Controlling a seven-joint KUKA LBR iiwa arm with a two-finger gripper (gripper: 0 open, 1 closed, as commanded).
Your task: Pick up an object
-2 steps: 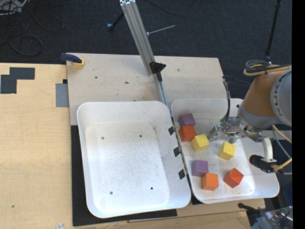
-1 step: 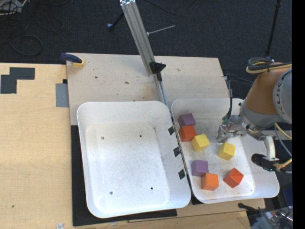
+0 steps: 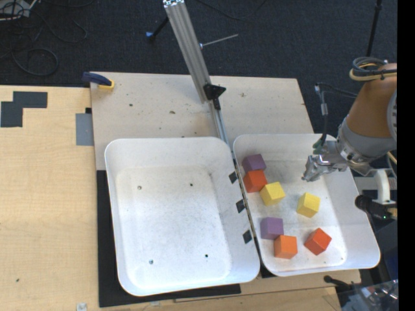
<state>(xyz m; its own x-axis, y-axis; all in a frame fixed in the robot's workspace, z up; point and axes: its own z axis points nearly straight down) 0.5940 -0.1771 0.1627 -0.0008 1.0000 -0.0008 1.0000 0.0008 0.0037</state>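
No legible text, label, brand, number or sign anywhere on bench, bins or blocks.

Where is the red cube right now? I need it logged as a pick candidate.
The red cube lies near the front right of the right bin, beside the orange cube.

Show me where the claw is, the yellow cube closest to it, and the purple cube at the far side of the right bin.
claw [image 3: 312, 173], camera view, between fingertips
yellow cube [image 3: 308, 205], camera view, top face
purple cube [image 3: 253, 162], camera view, top face
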